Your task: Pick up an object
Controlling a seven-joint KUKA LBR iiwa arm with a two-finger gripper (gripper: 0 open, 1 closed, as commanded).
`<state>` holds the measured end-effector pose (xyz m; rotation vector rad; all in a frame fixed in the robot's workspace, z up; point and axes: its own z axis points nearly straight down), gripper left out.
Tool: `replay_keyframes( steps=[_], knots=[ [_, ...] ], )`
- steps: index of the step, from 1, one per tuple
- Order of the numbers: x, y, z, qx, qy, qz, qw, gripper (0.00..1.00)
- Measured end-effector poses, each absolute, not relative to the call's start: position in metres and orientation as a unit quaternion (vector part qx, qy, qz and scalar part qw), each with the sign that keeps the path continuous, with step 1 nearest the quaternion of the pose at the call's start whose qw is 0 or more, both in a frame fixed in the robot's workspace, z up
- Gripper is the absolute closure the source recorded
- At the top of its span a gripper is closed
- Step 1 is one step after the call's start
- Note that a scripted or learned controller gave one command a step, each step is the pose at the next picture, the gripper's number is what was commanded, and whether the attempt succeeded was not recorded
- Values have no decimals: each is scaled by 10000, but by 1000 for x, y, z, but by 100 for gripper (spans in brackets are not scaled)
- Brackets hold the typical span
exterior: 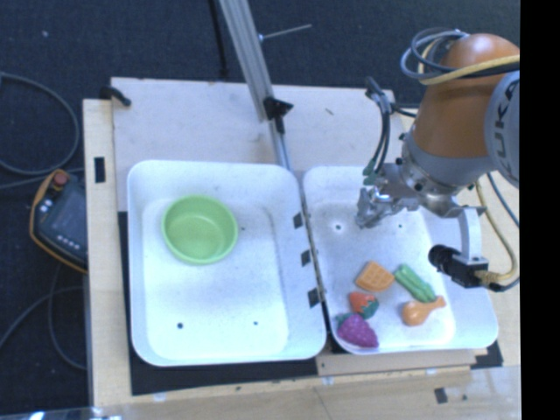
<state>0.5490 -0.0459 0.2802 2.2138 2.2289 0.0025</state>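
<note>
Over the right bin (pixel 328 191): grey arm with orange band enters from the right, wrist bent down, 2-finger metal gripper (pixel 374 206) hanging above the upper part of that shallow white bin. Nothing visible between its fingers. Whether they are spread or closed cannot be told from this angle; the tips blur into the wrist hardware.

Right bin, lower half, 5 small toy food items clustered together, all well clear of the gripper:
- flat orange waffle-patterned plastic piece (pixel 374 276), nearest the gripper, lying toward the bin's middle.
- green oblong plastic vegetable (pixel 413 283), just beside the waffle piece on its right, lying at a slant.
- orange drumstick-shaped plastic piece (pixel 421 310), below the green one, close to or touching it; cannot tell which.
- small red plastic piece with green leaves (pixel 363 304), below the waffle piece.
- purple plastic grape bunch (pixel 357 330), at the bin's lower left corner, just beside the red piece, resting against the rim.

Left bin (pixel 140 261): 1 round light-green plastic bowl (pixel 200 228), upright, in the upper left part, apart from the walls.

The 2 bins sit side by side, touching along their inner edges, on a pale bench (pixel 192 116). A grey metal pole (pixel 248 51) slants across the bench above the bins.
</note>
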Motion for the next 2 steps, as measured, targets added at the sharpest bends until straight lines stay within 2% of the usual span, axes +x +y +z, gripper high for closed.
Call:
replay_keyframes(
  steps=[2],
  knots=[
    [538,44,272,7047,7095,4,-1,100]
  ],
)
